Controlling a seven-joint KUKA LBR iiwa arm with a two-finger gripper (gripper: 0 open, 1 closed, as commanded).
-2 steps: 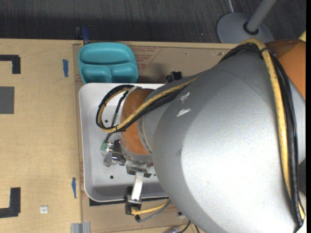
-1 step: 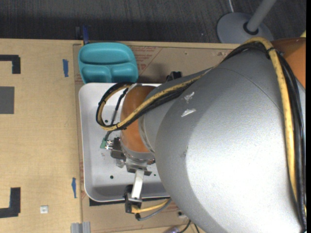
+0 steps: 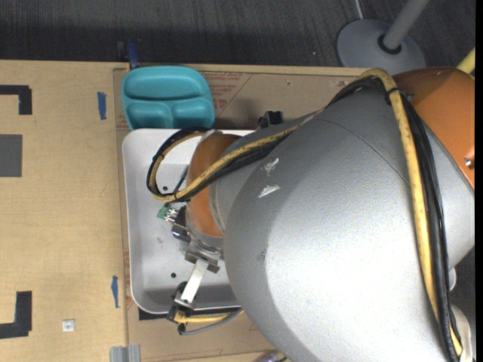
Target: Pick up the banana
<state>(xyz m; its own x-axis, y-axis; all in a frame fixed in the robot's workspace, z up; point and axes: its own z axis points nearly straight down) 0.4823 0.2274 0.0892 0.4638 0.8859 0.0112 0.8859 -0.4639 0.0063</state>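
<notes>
The big grey arm with orange band (image 3: 339,225) reached down into the shallow white plastic bin (image 3: 143,225), where the gripper (image 3: 177,223) was near the bin's floor. Beyond the gripper, just outside the far rim, a teal moulded plastic tray (image 3: 167,96) lay on the brown cardboard bench (image 3: 60,202).

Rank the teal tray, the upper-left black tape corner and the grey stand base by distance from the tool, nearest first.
1. Teal tray, upward in view from the tool.
2. Black tape corner, far left.
3. Grey stand base, upper right.
</notes>
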